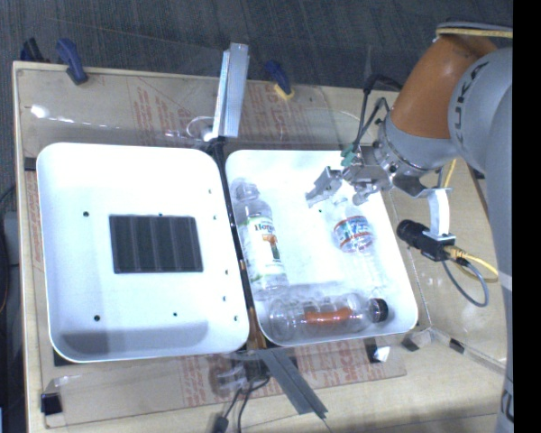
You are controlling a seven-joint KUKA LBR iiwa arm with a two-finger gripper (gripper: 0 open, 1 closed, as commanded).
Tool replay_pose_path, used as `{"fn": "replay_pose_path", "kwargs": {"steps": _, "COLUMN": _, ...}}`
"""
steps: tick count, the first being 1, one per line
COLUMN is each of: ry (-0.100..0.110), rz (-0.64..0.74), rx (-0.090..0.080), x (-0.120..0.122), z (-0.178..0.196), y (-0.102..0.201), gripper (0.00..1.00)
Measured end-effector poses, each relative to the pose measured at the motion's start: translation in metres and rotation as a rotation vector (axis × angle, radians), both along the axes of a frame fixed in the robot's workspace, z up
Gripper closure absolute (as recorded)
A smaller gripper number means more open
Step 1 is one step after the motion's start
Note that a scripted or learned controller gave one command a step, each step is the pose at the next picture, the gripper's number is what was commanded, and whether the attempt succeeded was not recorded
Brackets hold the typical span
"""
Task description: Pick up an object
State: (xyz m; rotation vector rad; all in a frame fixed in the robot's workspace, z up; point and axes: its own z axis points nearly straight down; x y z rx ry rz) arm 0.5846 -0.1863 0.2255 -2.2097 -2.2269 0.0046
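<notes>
Three clear plastic bottles lie in the right bin (397, 269). One with a green-and-white label (261, 237) runs along the bin's left wall. A second with an orange-red band (329, 312) rests along the front wall. The third, small and crumpled with a red-and-blue label (353, 234), sits in the right half. My gripper (340, 188) hovers over the bin's back right area, just behind that small bottle. Its two fingers are spread apart, and nothing sits between them.
The left bin (72, 197) holds a black ribbed rectangle (155, 243). A metal post (230, 88) rises at the back between the bins. Blue clamps (70, 59) grip the bench's back edge. A black plug with a yellow cable (424, 239) hangs beside the right bin.
</notes>
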Motion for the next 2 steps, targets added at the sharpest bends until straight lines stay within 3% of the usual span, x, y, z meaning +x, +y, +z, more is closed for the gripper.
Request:
{"fn": "replay_pose_path", "kwargs": {"steps": 1, "ry": -0.002, "rz": -0.006, "rx": -0.002, "x": 0.023, "z": -0.033, "y": -0.023, "gripper": 0.0}}
{"fn": "replay_pose_path", "kwargs": {"steps": 2, "ry": 0.0, "rz": 0.048, "rx": 0.001, "x": 0.01, "z": -0.019, "y": -0.022, "gripper": 0.0}}
